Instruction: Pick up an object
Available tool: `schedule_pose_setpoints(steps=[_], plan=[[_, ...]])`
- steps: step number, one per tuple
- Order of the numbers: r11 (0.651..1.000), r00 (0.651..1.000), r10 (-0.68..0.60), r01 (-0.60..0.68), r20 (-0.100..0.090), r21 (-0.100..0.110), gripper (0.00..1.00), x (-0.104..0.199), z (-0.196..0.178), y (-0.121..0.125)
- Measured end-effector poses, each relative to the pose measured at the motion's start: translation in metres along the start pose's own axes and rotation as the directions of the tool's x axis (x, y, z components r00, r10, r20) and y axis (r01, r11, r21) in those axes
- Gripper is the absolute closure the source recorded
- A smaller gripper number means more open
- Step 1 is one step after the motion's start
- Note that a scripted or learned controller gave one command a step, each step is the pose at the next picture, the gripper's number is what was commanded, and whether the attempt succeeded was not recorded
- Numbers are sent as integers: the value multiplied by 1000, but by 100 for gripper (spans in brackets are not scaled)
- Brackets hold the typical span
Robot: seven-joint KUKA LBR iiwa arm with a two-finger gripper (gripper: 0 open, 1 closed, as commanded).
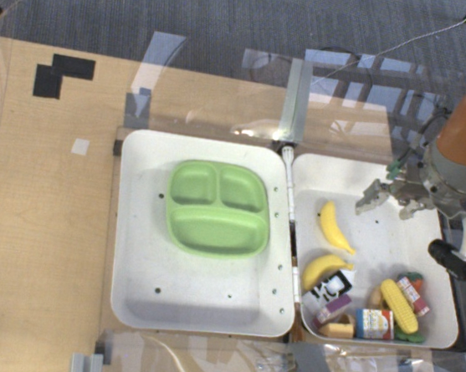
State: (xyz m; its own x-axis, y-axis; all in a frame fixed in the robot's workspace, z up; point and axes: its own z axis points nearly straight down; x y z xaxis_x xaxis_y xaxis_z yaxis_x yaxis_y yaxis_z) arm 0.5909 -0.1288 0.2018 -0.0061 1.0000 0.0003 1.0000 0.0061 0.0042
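Hovering over the far part of the right bin, the gripper has its 2 fingers spread apart with nothing between them, so the pick looks not yet begun: no object has been lifted, and choosing, descending, closing and raising all appear to remain. The candidates lie in that bin: 1 banana by itself just below and to the left of the gripper, a second banana nearer the front, a corn cob, a small can, a red packet and a black-and-white box. The left bin bears a green divided plate. Printing shows on the can, the packet and the box, but it is too small to read, so no brand can be named.
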Motion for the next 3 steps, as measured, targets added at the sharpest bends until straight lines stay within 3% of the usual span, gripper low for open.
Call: schedule_pose_setpoints(steps=[1,2,3], plan=[[999,999,-36,36,0,-2,0,24,106,-10],[999,999,-36,36,0,-8,100,24,94,-8],[1000,1000,-13,13,0,-3,100,85,-11,19]])
